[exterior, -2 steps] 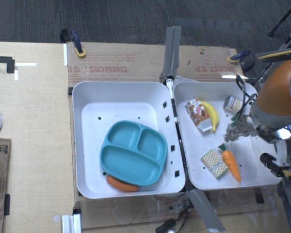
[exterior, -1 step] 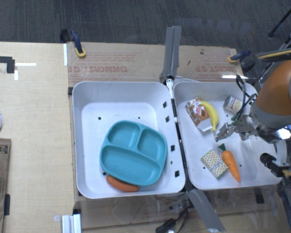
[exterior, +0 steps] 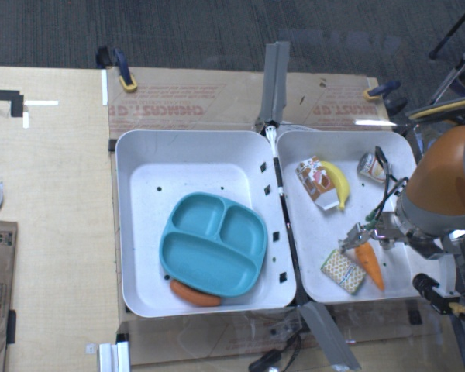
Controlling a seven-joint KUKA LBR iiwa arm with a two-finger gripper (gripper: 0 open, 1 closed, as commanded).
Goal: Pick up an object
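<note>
**Gripper low over the carrot in the right bin**

You have two white bins side by side on the bench. The left bin (exterior: 139, 208) holds a teal divided plate (exterior: 215, 242) with three compartments, sitting toward the near half of the bin. One orange sausage-shaped piece (exterior: 195, 294) lies against the plate's near edge, partly tucked under it, close to the bin's near wall.

The right bin (exterior: 310, 285) holds the rest. Count one of each: a yellow banana (exterior: 339, 186) toward the far side, a red-and-white snack packet (exterior: 316, 181) touching the banana on its left, a small silver can (exterior: 371, 167) near the far right corner, a patterned square packet (exterior: 343, 270) near the front, and an orange carrot (exterior: 370, 263) just beside that packet on its right, lying lengthwise toward the near wall.

That makes one plate and one piece in the left bin, five things in the right.

The arm (exterior: 446, 184) comes in from the right, its orange band showing above the grey wrist, bent down over the right bin's near right part. The gripper (exterior: 362, 239) sits at the far end of the carrot, touching or almost touching it. You cannot tell from this view how the jaws stand, nor whether the carrot is between them. The carrot appears to lie on the bin floor.
</note>
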